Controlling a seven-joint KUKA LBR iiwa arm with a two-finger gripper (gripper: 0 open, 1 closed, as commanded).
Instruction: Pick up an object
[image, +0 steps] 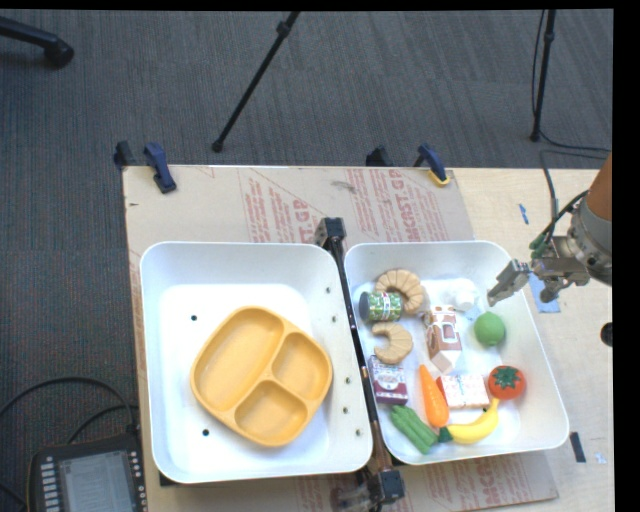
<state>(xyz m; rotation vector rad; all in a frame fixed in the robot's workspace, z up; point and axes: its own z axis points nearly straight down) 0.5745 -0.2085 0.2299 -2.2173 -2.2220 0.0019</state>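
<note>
The two-finger gripper (520, 283) hangs over the right white bin's (548, 395) rim, apparently staged above the round green ball (489, 329). Whether it is wide or narrow, I cannot tell; nothing visibly sits in it.

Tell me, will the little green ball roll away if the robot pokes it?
Probably yes. The green ball looks round and smooth, so a nudge would likely send it rolling. It may not go far, since the bin wall and the small carton sit close beside it. Its roundness could also make it slip from the gripper.

Red print on the cardboard sheet (290, 205) shows upside down & mirrored, can't be read
</note>
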